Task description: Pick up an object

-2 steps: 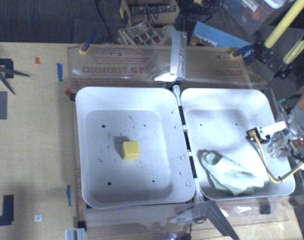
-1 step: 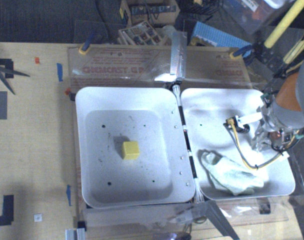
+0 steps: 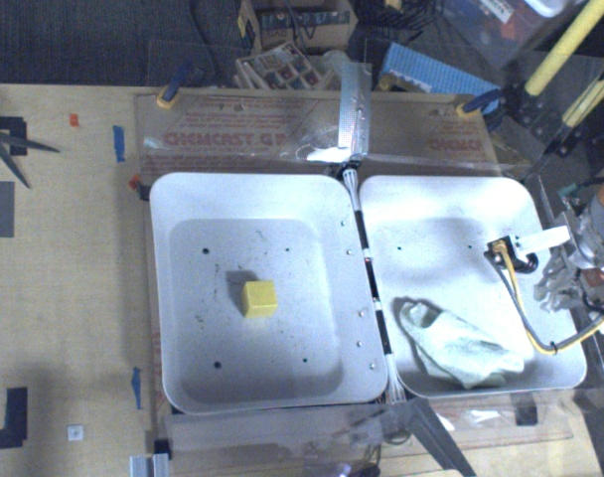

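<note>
2 white bins — wooden bench

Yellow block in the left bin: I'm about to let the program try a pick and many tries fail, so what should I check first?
1. Yellow block lies in the left bin, apart from the walls: ok.
2. Nothing lies on or against the block: ok.
3. Gripper is over the block: not ok; it is at the right bin's right edge.
4. Gripper open and holding nothing: cannot tell.
5. Yellow cable hanging off the arm over the right bin is clear of snags: cannot tell.
6. Crumpled white cloth is out of the way: ok; it lies in the right bin.
</note>
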Controlling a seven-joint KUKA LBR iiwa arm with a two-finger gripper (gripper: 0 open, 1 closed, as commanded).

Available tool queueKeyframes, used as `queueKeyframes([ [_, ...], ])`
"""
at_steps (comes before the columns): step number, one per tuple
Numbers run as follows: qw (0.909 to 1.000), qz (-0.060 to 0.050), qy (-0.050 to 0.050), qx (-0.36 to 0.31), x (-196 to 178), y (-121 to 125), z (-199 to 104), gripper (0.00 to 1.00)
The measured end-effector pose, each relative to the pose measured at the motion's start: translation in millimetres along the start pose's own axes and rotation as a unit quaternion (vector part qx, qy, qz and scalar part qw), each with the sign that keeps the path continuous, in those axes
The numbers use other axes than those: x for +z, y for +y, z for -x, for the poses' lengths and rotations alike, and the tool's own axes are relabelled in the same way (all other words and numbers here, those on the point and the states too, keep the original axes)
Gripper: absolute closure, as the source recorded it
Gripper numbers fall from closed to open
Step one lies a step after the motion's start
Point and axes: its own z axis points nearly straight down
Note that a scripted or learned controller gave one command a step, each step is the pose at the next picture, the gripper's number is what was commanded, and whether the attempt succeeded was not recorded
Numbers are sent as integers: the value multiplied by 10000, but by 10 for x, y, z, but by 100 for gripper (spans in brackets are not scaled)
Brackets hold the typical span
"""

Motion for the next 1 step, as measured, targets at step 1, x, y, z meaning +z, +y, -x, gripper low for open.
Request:
queueKeyframes([
  [1,10000,1,-2,44,531,290,-459,100],
])
